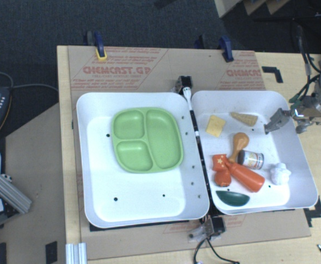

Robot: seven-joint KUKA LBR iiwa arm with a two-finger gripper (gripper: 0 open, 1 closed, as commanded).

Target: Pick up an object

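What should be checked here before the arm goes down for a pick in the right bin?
1. Gripper over the right white bin, above its far right part: ok.
2. Gripper holding nothing: ok, nothing shows between its fingers.
3. Finger opening: cannot tell.
4. Object directly beneath: not ok; the tan wedge-shaped piece lies apart to its left.
5. Isolated target: not ok for the orange carrot-shaped toy, touching the small brown-lidded jar; ok for the yellow square block.
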